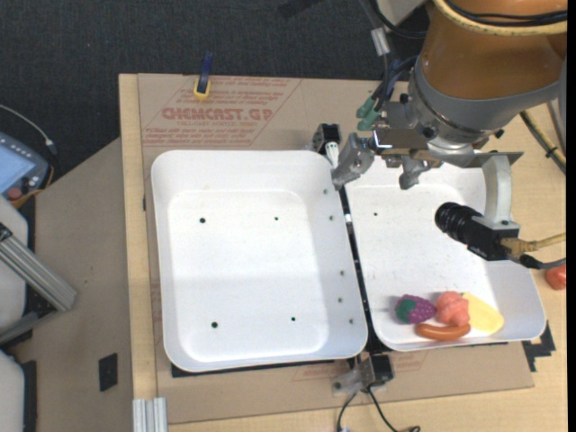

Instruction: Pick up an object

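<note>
Presently the arm (490,43) reaches in over the far end of the right bin (504,259), with its claw (378,165) hanging above that bin's far left corner, close to the seam between the two bins. Two grey fingers (349,162) can be seen standing apart with nothing between them: the claw is released and carries no load.

Candidate objects lie in a tight cluster at the near edge of the right bin, well apart from the claw. Noted there: a purple bunch of grapes (415,309), a pink-orange piece (453,307), a yellow piece (486,318) and an orange sausage-shaped piece (443,331) lying across the front. All appear to touch or nearly touch their neighbours. The left bin (243,250) sits alongside on the cardboard-covered counter (225,106).

Assessment: these look like small toy food items, probably light, rigid or slightly yielding, and smooth enough to slip. The sausage shape is the narrowest; closing across its short width near the middle seems the surest hold. The grapes' bumpy surface may also give purchase. Crowding is the chief risk: fingers descending could strike an adjoining piece or the bin's near wall.
</note>
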